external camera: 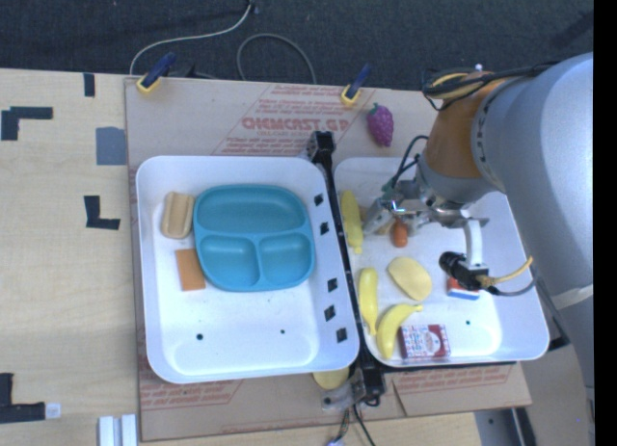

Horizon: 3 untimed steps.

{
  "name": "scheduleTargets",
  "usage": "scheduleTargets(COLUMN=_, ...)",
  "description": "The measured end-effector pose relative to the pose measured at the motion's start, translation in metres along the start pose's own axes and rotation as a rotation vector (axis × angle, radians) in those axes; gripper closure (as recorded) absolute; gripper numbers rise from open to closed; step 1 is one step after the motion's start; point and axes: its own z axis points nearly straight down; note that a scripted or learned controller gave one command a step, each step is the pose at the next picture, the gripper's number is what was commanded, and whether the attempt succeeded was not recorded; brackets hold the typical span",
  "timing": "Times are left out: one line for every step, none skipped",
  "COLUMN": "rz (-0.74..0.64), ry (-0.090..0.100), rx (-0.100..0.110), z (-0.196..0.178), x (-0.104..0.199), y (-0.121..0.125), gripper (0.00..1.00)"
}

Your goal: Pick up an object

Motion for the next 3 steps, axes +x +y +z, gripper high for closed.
scheduleTargets(rz=0.005, ry=0.006, rx=0.001, z=-0.010, x=0.000, y=-0.002, gripper=1.00)
scheduleTargets(rz=0.003, ry=0.016, rx=0.004, z=-0.074, x=0.001, y=-0.017, gripper=1.00)
scheduleTargets(rz=-0.004, ry=0.018, rx=0.007, z=-0.100, x=0.072, y=-0.036, gripper=1.00)
